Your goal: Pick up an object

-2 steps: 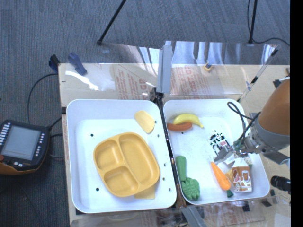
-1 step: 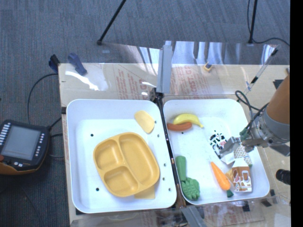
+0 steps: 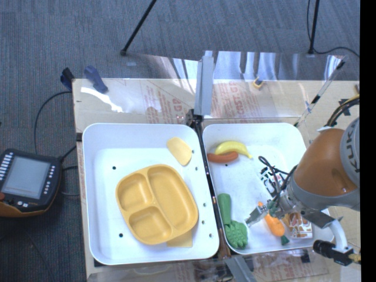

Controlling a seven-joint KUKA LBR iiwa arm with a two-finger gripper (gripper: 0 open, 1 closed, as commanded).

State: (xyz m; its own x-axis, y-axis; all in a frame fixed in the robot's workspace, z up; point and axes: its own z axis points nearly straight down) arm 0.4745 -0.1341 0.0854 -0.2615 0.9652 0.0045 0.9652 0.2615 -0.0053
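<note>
The hand [image 3: 262, 211] hangs low in the right bin [image 3: 252, 131], near the carrot [image 3: 274, 224], probably to grasp it. Whether it is released or clenched, I cannot tell.

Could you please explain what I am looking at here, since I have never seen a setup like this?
One camera looks down at a slant on a bench with two shallow white bins. The grey and orange machine on the right is a robot arm, reaching into the right bin; its gripper sits low beside an orange carrot toy. I cannot tell whether anything is held. That bin also holds a banana, a red sausage, a green vegetable toy and a small box. The left bin holds a yellow divided plate and a pale yellow piece.
</note>
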